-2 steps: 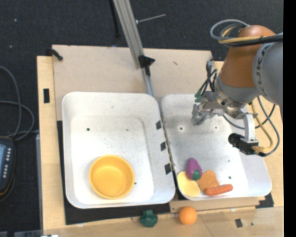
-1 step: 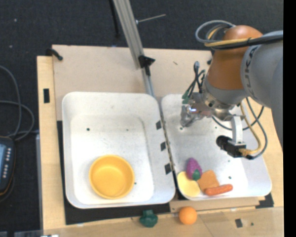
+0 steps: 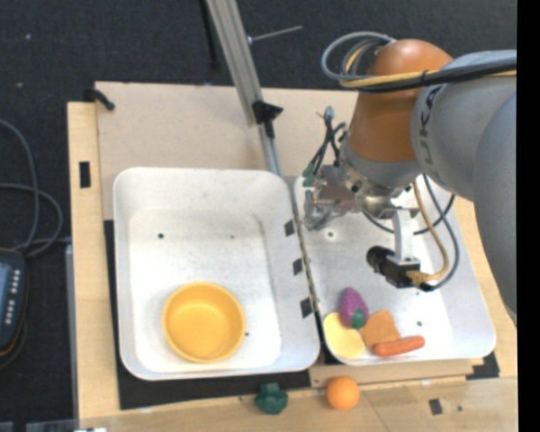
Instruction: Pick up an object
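Clutter gathers at the lower edge of the right bin [image 3: 450,268]: a purple toy [image 3: 352,305], a pale yellow piece [image 3: 342,338], an orange lump [image 3: 379,328] and a carrot [image 3: 400,346] lie touching one another in the low corner, likely because the bin slopes or earlier drops landed there. The gripper [image 3: 322,207] hangs in the upper centre of the frame, over the bin's upper left corner beside the divider, well apart from that pile; whether its jaws are apart or together I cannot tell. A yellow bowl [image 3: 203,321] sits in the left bin [image 3: 162,196]. An orange ball [image 3: 342,392] and a green toy [image 3: 271,398] rest outside on the bench.
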Robot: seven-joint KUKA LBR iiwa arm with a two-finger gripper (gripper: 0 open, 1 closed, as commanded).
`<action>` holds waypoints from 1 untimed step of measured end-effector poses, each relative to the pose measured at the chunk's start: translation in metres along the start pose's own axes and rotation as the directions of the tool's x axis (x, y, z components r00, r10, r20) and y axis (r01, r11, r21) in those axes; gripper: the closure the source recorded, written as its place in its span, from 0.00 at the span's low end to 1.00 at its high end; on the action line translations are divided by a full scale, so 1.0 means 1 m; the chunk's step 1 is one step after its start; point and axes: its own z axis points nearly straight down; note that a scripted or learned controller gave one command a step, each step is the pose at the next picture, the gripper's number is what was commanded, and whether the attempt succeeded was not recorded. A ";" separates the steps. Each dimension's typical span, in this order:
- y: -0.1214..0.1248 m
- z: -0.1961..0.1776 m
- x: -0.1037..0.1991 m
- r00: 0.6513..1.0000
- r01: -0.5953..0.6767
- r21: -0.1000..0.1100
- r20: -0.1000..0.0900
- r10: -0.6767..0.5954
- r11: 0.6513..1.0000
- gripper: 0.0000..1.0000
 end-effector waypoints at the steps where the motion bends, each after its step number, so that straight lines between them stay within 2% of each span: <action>1: -0.015 0.001 0.047 1.000 0.004 0.002 0.000 -0.004 1.000 1.00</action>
